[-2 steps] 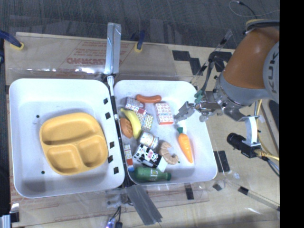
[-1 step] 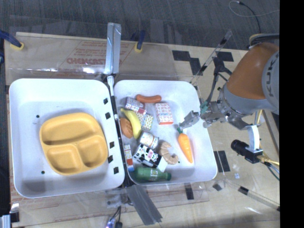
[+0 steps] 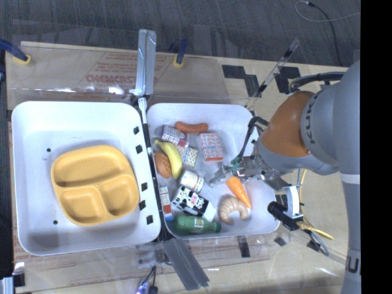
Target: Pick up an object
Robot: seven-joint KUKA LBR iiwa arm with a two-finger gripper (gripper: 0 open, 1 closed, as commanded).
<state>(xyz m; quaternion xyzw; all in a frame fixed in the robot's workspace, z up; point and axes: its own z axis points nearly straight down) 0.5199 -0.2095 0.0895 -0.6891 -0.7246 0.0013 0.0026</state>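
Note:
The right bin (image 3: 239, 114) holds a heap of toy food. An orange carrot (image 3: 239, 192) lies near its right side, with a tan croissant (image 3: 234, 209) just below it. My gripper (image 3: 233, 169) hangs low over the carrot's upper end, at or just above it, reaching in from the right. I see nothing lifted off the bin floor. Further left lie a yellow banana (image 3: 172, 157), a red sausage (image 3: 192, 127), a small can (image 3: 191, 180) and a green bottle (image 3: 196, 226).
The left bin (image 3: 37, 121) holds a yellow compartment tray (image 3: 95, 182). Small printed cartons (image 3: 211, 146) and a black-and-white box (image 3: 193, 202) crowd the middle of the right bin. A metal divider post (image 3: 146, 60) stands between the bins at the back.

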